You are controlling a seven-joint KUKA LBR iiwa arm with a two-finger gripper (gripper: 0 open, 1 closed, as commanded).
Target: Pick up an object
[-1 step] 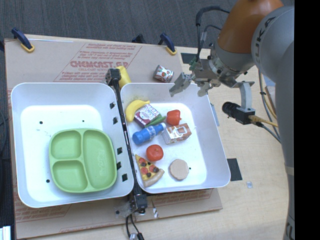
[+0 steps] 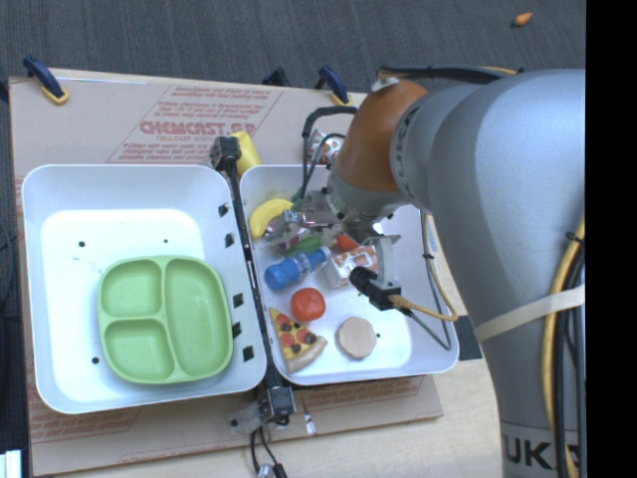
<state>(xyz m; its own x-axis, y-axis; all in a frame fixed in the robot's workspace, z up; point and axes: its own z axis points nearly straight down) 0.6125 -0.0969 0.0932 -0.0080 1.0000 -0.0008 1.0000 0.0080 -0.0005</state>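
The right bin (image 2: 423, 352) holds several toy foods. A yellow banana (image 2: 267, 214) lies at its upper left, with a blue bottle (image 2: 295, 268) below it. Lower down are a red tomato (image 2: 308, 304), a pizza slice (image 2: 296, 340) and a tan round cookie (image 2: 355, 338). A red and white packet (image 2: 355, 257) lies under the wrist. My gripper (image 2: 304, 225) reaches down into the bin's upper middle, just right of the banana and above the bottle, among green and red pieces. The arm's grey body and orange band (image 2: 373, 142) cover the bin's right side.
The left bin (image 2: 60, 207) holds a light green divided plate (image 2: 164, 317). Black clips run along the divider (image 2: 239, 267) between the bins. A yellow-handled clamp (image 2: 234, 152) sits at the top of the divider. Cardboard (image 2: 149, 122) lies under both bins.
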